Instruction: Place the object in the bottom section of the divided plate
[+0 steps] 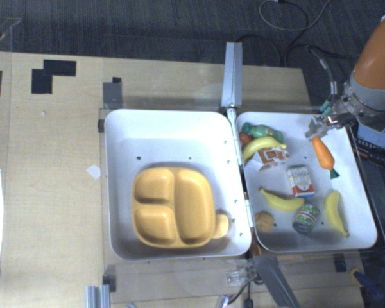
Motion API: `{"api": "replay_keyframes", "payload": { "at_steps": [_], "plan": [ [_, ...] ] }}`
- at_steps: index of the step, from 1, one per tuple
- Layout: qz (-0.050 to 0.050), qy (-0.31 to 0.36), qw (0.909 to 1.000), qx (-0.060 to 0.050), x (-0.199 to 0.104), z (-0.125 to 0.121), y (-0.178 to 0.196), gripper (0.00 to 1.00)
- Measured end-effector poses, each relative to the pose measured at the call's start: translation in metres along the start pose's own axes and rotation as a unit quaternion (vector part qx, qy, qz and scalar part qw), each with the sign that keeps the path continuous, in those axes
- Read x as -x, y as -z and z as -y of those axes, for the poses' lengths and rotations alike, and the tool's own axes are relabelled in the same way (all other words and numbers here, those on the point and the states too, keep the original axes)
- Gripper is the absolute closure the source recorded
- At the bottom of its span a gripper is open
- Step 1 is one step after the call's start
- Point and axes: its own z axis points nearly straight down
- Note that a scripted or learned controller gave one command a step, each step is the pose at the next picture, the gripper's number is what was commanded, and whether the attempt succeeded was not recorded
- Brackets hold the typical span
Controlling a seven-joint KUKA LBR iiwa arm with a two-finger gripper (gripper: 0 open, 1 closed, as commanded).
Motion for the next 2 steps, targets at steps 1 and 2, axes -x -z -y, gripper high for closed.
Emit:
{"api": "replay_keyframes", "payload": {
  "at_steps": [1,2],
  "plan": [
    [-0.001,0.159,0.9873,0.001,-0.072,-0.021,0.022,1.0],
    [-0.001,0.084,0.9965,0.001,-0.109,0.011,0.086,1.0]
  ]
}}
